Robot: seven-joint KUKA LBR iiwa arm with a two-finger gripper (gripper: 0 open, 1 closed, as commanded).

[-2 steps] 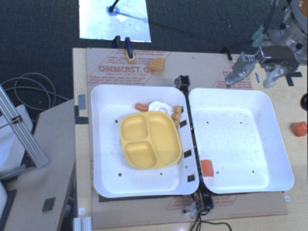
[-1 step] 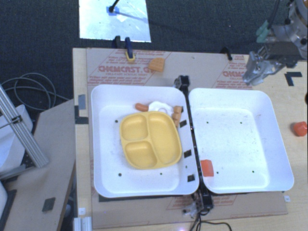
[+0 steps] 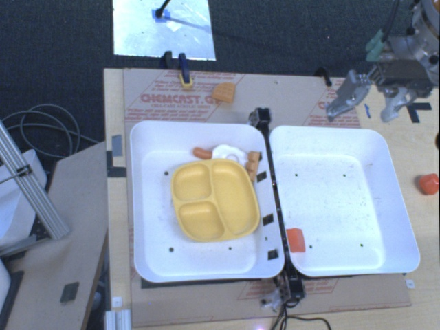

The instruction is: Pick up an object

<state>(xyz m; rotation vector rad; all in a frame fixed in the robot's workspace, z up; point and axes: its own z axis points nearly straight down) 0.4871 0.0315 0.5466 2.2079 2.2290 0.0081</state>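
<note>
Objects for picking: a yellow divided plate (image 3: 214, 201), lying flat at the middle of the left bin (image 3: 148, 205); an orange sausage-shaped piece (image 3: 202, 153), a white item (image 3: 229, 153) and a small tan piece (image 3: 253, 162) clustered just past the plate's far rim; an orange-red block (image 3: 295, 239) in the right bin (image 3: 392, 205), hard against its lower-left wall.

Hand (image 3: 368, 105): upper right of the frame, above the far rim of the right bin, fingers apart, nothing between them.

Risks, as judged: the plate is wide and flat, so the fingers would likely fail to span it and slide off the rim. The orange-red block sits close to the bin wall, which may obstruct one finger. The small pieces by the plate are crowded; a closing hand may nudge one against another and catch none.

Surface: two shallow white bins, side by side on a cardboard sheet (image 3: 199, 95) atop a pale bench (image 3: 113, 95). Loose items outside the bins: a tan block (image 3: 224, 92) at upper centre, an orange piece (image 3: 428, 183) at right edge.

Room: dark carpet, a metal plate (image 3: 163, 19) at upper frame, cables (image 3: 41, 133) at left.
</note>
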